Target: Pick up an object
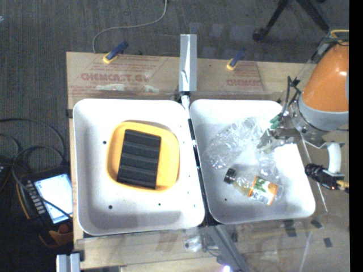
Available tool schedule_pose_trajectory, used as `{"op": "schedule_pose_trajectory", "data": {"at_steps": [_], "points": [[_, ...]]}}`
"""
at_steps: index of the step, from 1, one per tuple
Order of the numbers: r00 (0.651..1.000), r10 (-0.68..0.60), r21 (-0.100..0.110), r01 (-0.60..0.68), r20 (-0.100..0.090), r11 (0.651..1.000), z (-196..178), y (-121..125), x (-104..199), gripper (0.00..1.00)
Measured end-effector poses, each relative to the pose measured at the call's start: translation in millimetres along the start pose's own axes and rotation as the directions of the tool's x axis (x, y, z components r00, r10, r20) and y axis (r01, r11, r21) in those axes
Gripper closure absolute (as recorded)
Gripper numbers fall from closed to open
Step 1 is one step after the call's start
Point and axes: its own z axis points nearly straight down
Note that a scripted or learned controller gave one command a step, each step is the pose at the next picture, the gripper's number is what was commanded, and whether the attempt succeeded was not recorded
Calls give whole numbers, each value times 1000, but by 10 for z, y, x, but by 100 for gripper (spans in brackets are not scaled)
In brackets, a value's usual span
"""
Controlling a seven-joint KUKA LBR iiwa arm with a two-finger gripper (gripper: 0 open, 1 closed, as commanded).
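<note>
Camera view: gripper (267, 143) over crumpled clear plastic bag (232, 143) in right white bin (295, 203); finger state impossible to tell.

Left bin (91, 152): one yellow-orange tray (116, 152) with rounded corners lies flat at the bin's centre. A black ribbed block (139, 158) lies flat on top of it, its long axis running roughly 12 to 6 o'clock with a slight tilt.

Right bin (295, 203): a small clear bottle (253, 187) with a dark cap and an orange-and-green label lies on its side toward 6 o'clock, cap pointing toward 9 o'clock. Crumpled clear plastic wrap (231, 140) lies from the bin's centre toward 12 o'clock, just above the bottle.
</note>
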Motion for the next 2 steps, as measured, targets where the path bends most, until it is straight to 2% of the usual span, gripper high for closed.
{"op": "schedule_pose_trajectory", "data": {"at_steps": [1, 2], "points": [[995, -100, -16, 100, 7, 995, 1223, -177, -256, 0], [971, -240, -26, 240, 21, 970, 1213, -438, -62, 0]]}}
